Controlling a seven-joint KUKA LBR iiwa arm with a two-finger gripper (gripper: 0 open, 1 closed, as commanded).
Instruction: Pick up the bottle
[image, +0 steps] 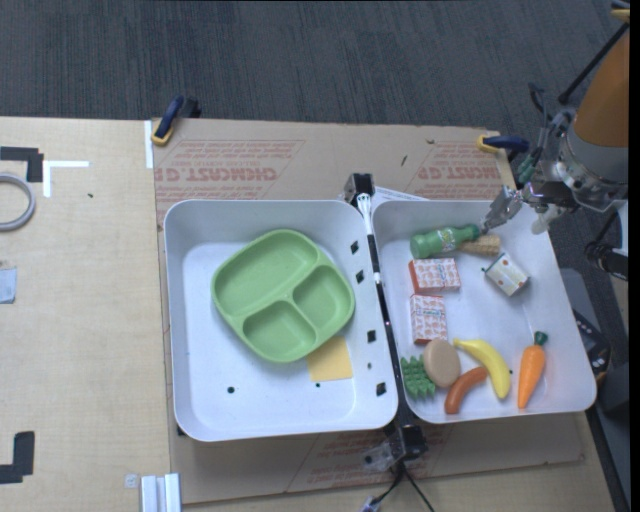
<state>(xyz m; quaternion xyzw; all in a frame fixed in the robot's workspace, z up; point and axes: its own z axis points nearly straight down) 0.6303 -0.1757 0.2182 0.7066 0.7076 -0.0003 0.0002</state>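
The green bottle (443, 240) lies on its side at the back of the right bin (560, 290), neck pointing right toward a tan piece (484, 244). My gripper (520, 215) hovers over the bin's back right corner, just right of and above the bottle's neck. Its fingers are spread open, one fingertip (497, 213) close to the tan piece, and nothing sits between them.
The right bin also holds two red-and-white cartons (435, 274), a small white box (506, 275), a banana (485, 358), a carrot (531, 370), a sausage (465, 388) and a tan egg-shaped item (440, 362). The left bin (190, 320) holds a green divided plate (283, 294) and a yellow card (332, 362).
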